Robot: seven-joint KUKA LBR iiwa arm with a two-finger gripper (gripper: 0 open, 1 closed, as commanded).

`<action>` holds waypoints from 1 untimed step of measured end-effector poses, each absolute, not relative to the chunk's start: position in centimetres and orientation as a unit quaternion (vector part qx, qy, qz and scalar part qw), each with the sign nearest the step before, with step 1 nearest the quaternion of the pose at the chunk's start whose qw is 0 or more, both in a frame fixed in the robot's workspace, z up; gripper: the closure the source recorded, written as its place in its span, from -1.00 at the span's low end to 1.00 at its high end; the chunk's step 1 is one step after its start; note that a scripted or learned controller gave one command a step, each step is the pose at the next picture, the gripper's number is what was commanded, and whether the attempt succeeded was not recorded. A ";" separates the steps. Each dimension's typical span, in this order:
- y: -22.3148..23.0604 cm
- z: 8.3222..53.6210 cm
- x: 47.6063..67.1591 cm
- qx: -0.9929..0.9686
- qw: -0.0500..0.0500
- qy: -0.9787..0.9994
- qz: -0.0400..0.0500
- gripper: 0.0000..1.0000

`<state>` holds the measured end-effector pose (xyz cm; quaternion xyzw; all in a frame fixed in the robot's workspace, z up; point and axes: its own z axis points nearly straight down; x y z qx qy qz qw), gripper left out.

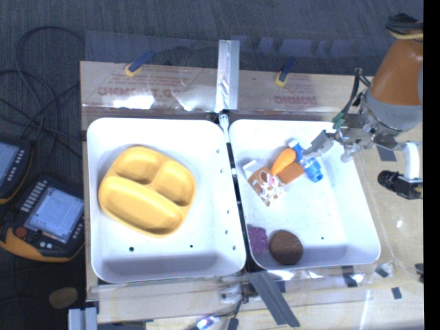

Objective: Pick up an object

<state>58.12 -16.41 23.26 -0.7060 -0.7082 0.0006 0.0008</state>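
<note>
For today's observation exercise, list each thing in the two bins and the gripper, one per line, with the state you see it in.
Yellow tray: upside down, left bin.
Orange piece: tilted, right bin.
Blue item: beside the orange piece.
Patterned packet: lying flat.
Brown ball: resting at the near wall.
Purple piece: beside the ball.
Gripper: over the right bin, holding nothing visible.

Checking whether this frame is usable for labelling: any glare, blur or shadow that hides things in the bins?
Camera view: glare washes out the clear plastic sheet behind the bins and the right bin's front rim; the small purple object is soft and hard to identify; the claw looks slightly blurred; the yellow tray is evenly lit.
</note>
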 end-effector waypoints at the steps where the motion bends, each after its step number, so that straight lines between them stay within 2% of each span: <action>1: -19.9 9.8 61.4 -0.760 -0.003 -0.649 -0.002 -1.00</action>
